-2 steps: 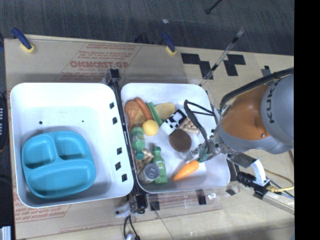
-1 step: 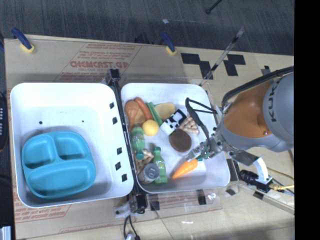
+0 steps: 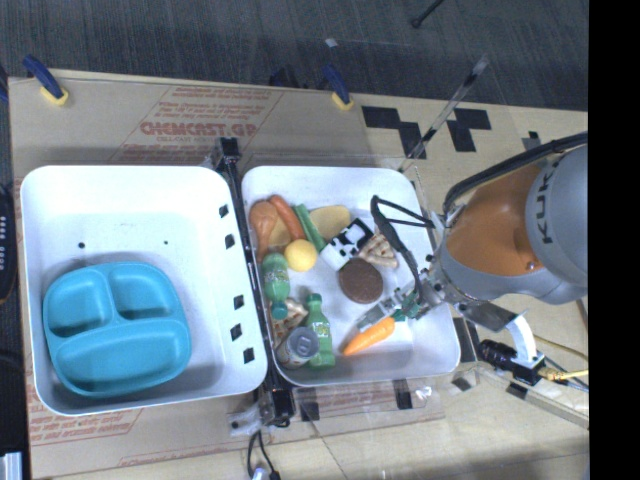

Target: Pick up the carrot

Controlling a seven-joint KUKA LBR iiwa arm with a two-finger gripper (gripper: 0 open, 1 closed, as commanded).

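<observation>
An orange carrot lies slanted near the front right corner of the right bin, its pale green top pointing up and to the right. My gripper hangs low over that green end, just right of it, beneath the grey arm with the orange band. A black cable loops above it. I cannot make out anything held. A second, slimmer orange carrot-like piece lies at the bin's back left, beside a brown bread piece.
The right bin also holds a yellow lemon, a brown disc, a green bottle, a small can, a pale potato and a black-and-white block. A blue divided tray sits in the left bin.
</observation>
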